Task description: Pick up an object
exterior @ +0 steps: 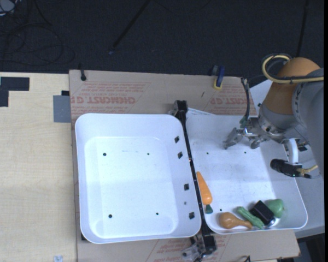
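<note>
My gripper (242, 141) hovers over the far part of the right bin (229, 168), its two fingers spread open with nothing between them. The objects lie along that bin's near side, well apart from the gripper. An orange carrot (204, 189) rests against the left wall. In the near right corner sit a tan gourd-shaped piece (232, 220), a long green piece (250, 216), a black block (262, 212) and a round green object (275, 206), packed close together.
The left bin (132, 176) adjoins the right one along a black divider (189, 162). A blue clamp (218, 78) sits at the cardboard's far edge. The grey arm with its orange band (292, 86) comes in over the right bin's right rim.
</note>
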`<state>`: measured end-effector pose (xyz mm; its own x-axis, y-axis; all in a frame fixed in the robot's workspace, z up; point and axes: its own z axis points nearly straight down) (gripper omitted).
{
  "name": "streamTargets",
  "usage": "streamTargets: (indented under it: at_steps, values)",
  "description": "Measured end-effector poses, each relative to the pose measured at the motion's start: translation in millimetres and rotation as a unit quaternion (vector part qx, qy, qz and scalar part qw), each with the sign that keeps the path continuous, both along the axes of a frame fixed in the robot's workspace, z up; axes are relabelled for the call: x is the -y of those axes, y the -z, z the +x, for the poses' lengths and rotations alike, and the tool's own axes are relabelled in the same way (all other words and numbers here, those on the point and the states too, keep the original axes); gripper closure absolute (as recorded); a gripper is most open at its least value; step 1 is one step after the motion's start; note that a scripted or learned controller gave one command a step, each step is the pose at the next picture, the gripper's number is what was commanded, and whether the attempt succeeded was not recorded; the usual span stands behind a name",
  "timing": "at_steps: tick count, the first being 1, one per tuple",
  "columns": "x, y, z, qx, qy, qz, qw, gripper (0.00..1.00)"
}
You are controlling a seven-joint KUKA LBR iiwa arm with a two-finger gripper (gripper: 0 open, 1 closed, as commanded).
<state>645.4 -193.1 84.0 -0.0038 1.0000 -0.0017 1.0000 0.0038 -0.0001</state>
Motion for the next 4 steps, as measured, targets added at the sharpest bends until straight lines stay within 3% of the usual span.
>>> streamTargets:
  at_steps: [1, 2, 3, 4]
  values:
    - [-82, -25, -1, -0.001, -0.001, 0.0026, 1.0, 0.0]
    - [-200, -109, 0, 0.003, -0.003, 0.0025, 1.0, 0.0]
    - [-192, -113, -2, -0.002, 0.0, 0.001, 1.0, 1.0]
    - [-278, -147, -16, 0.0, -0.001, 0.0016, 1.0, 1.0]
